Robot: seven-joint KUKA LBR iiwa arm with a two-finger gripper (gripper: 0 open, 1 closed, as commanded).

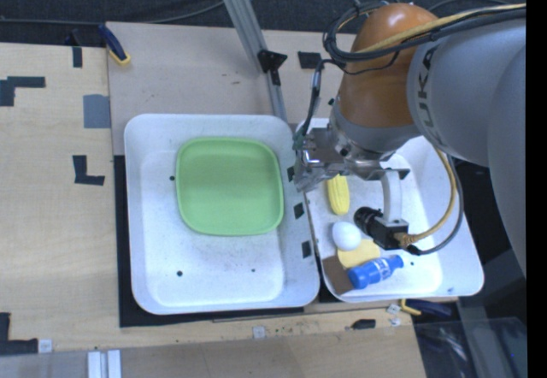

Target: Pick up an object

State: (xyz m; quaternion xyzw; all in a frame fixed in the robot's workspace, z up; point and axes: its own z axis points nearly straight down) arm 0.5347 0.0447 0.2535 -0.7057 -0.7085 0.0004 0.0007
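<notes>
Two white bins on tan bench. Left bin (154,282) holds green plate (229,186), bare floor around it. Gripper (329,164) hangs over right bin (457,269), hard against the shared rim; jaw state cannot be told. Just below it: yellow corn (339,193), then white egg (346,235), blue bottle (374,271), crowded together.

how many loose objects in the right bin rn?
4 visible in the right bin: corn cob at its left side, white egg below it, yellow block under the egg, blue bottle nearest the front rim. The arm may hide more.
</notes>
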